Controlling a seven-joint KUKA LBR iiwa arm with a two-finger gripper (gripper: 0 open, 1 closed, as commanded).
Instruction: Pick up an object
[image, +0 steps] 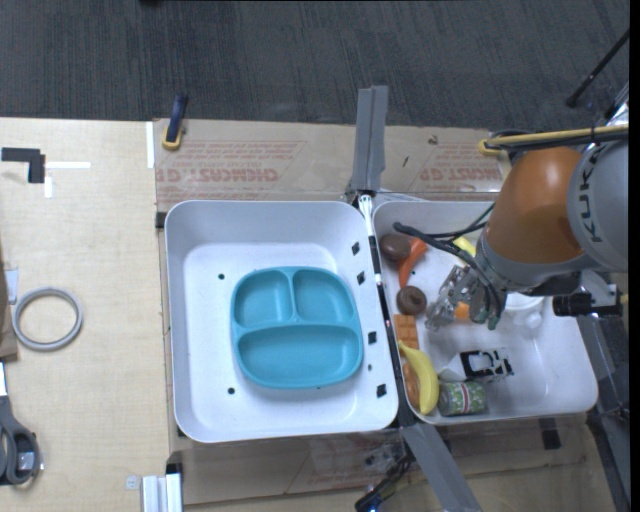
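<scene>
**Tool low in the right bin, no object lifted yet**

The tool (462, 300) hangs inside the right bin (560, 395), under the arm's orange band (538, 210). Its metal fingers point down and toward the bin's left side, and something small and orange (461, 311) sits right at their tips. Whether the fingers are spread or closed on it I cannot tell; the parts overlap too much from this angle, so I would not call it a grasp.

The candidates all lie close by. Just left of the tool is a dark brown round piece (411, 299); beyond it, up against the bin's far-left corner, a second brown piece (396, 246) and a carrot (411, 261). Below-left of the tool lie an orange block (405, 329) and a banana (421, 374) along the left wall. Below the tool are a small black-and-white item (486, 364) and a green can (462, 398) on its side, touching the banana's end. A bit of yellow (464, 246) shows just above the tool, partly under the arm.

Well to the left, the other bin (190, 330) holds a blue 3-part plate (297, 326). Further left on the desk (80, 400) lies a grey ring (45, 318).

As for progress: the approach looks done, with the tool down among the objects. Left to do, as I judge it, are a confirmed grip and the lift clear of the bin floor. Nothing is visibly raised, so the task is not yet complete.
</scene>
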